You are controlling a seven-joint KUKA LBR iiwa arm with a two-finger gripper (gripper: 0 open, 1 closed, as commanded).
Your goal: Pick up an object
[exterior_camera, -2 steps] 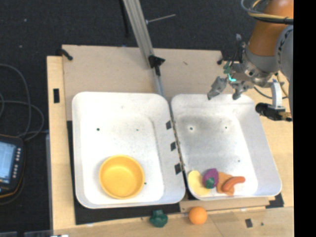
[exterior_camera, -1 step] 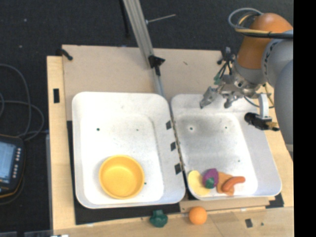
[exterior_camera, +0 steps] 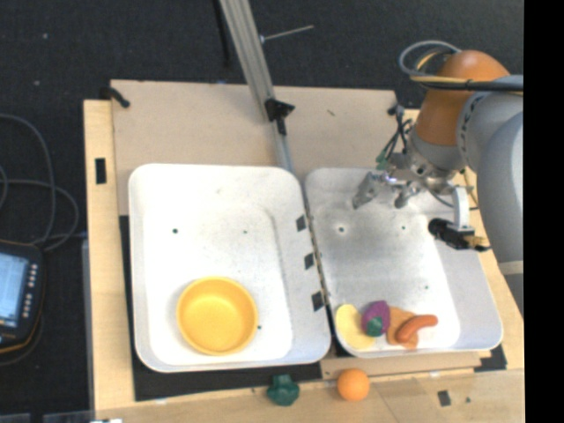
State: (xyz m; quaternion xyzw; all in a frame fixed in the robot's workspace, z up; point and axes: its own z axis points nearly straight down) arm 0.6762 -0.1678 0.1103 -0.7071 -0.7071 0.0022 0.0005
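Candidate objs sit clustered in the right bin's (exterior_camera: 458, 280) near corner: a purple piece (exterior_camera: 377, 314) w/ a small green bit touching its lower edge, a yellow piece (exterior_camera: 345, 322) just to the view's left of it, and an orange-red sausage-shaped item (exterior_camera: 414, 325) lying across an orange wedge on the other side. All touch or overlap; exact shapes hard to make out at this res. None of them is lifted.

The gripper (exterior_camera: 381, 192) hangs over the far part of the same bin, well apart from that cluster. Its two fingers (exterior_camera: 362, 196) look spread apart w/ nothing between them, though the view is small and the metalwork cluttered, so prob. parted rather than certainly. Above it the orange band and grey arm (exterior_camera: 480, 139) come in from the view's right.

Left bin (exterior_camera: 211, 210) holds a yellow bowl (exterior_camera: 217, 315), upright, in its near part. On the bench (exterior_camera: 185, 122) in front of the bins: an orange ball (exterior_camera: 352, 384) and a dark green object (exterior_camera: 283, 390), near each other, both outside the bins. A metal pole (exterior_camera: 251, 55) slants from the far edge down toward the gap between the bins. A handheld screen unit (exterior_camera: 16, 293) sits off the bench at the view's left.
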